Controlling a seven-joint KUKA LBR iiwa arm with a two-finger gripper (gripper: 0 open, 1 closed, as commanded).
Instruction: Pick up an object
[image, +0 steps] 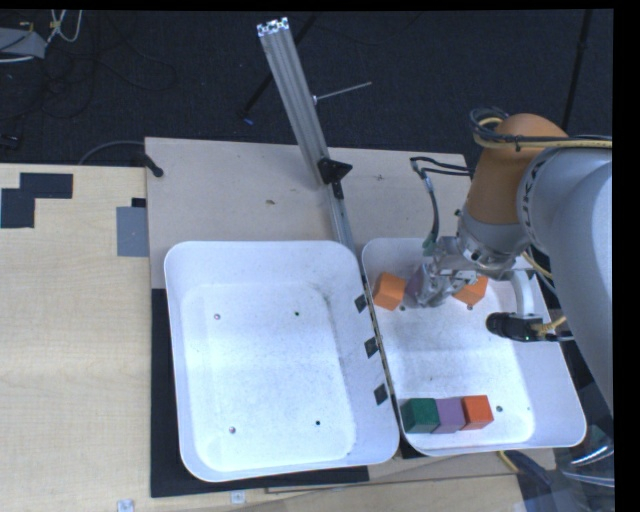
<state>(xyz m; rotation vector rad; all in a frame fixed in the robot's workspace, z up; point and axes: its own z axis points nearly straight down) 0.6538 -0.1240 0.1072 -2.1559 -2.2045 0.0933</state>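
Note:
My gripper (428, 288) reaches down into the back of the right bin (545, 435). An orange block (388, 291) lies just left of it, near the bin's left wall. Just right of the gripper, partly hidden by the wrist, sits a second orange block (471, 291). A small purplish shape shows at the gripper's left side; whether it is held is unclear. Along the bin's front, a green block (420, 414), a purple block (450, 413) and an orange block (478, 410) stand touching in a row.
The left bin (190, 300) stands beside the right one, with black clips (372, 347) along their shared edge. A slanted metal rail (300, 110) rises behind the bins. The arm's grey body fills the right side.

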